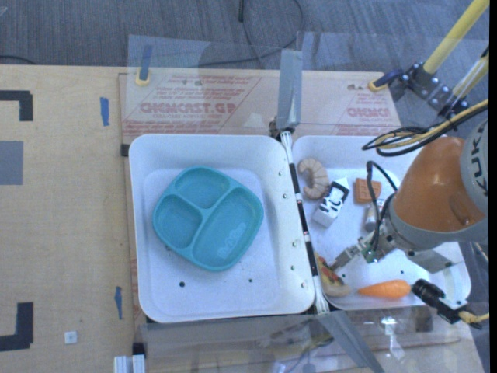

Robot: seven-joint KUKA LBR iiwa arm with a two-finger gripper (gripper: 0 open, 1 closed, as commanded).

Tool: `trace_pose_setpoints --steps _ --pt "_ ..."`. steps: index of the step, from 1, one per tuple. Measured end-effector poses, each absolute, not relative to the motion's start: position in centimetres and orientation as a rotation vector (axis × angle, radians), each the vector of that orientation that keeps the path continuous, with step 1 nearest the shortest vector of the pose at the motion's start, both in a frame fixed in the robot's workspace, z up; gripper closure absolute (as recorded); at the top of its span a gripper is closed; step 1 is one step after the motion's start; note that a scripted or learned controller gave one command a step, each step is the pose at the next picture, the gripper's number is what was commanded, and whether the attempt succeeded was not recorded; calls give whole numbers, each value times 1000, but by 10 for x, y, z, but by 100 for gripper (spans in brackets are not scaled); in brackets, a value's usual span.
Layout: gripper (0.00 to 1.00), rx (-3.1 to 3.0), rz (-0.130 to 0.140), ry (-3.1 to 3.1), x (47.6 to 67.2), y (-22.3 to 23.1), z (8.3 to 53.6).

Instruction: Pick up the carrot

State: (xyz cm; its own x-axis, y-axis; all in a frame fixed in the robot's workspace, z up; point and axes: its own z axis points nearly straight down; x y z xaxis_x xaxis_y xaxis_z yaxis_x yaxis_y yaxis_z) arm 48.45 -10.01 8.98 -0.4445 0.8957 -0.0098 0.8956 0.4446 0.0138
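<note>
The orange carrot (384, 289) lies on its side near the front edge of the right bin (404, 150), pointing left to right. My gripper (357, 253) hangs low over the middle of that bin, just above and to the left of the carrot and apart from it. The arm's orange band (439, 189) and grey wrist cover the bin's right half.
A tan croissant-like piece (314, 176), a white and black carton (331, 203) and a small brown item (366, 190) lie at the back of the right bin. A flat toy food piece (334, 280) sits at its front left. The left bin (155, 294) holds a teal divided plate (175, 222).
</note>
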Motion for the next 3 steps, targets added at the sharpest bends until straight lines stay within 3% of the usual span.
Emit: trace_pose_setpoints --steps 1,2,3 --pt "100 1652 15 2650 485 -101 101" --pt "100 2178 14 2254 483 -118 90" --pt "100 2541 13 1821 483 -100 89"
